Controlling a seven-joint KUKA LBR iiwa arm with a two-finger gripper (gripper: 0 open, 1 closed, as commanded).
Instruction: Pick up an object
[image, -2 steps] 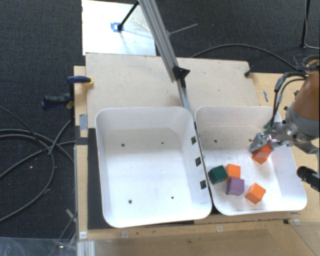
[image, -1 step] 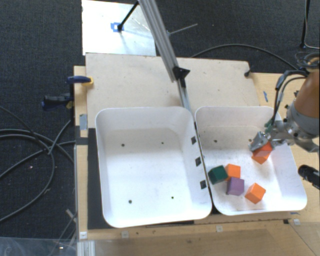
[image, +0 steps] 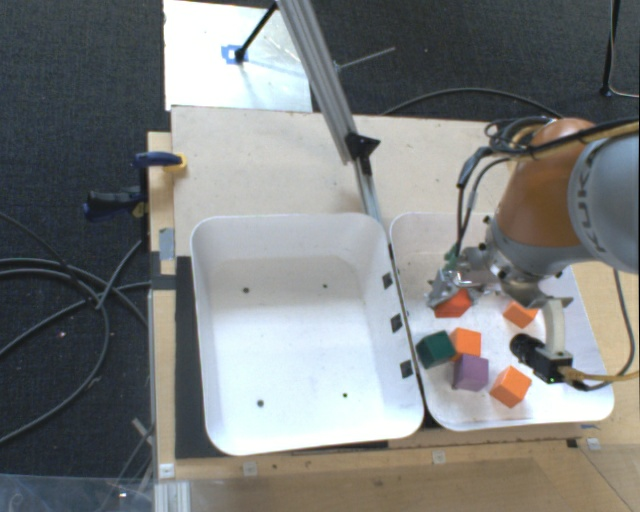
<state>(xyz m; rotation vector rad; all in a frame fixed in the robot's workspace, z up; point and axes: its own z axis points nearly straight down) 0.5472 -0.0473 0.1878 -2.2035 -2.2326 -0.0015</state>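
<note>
Gripper (image: 452, 290) sits low in the right bin (image: 590, 405), over a red-orange block (image: 456, 302) right at its tip; whether that block is actually clamped I cannot tell. Nearest lie an orange cube (image: 511, 386) and a purple cube (image: 470, 372), then a green block (image: 435, 349) touching another orange block (image: 466, 342). My advice: lift straight up and slowly, clear of these neighbours. Farther right, the grey arm (image: 605, 205) bends down from its orange band (image: 535, 190), wrist pitched leftward
</note>
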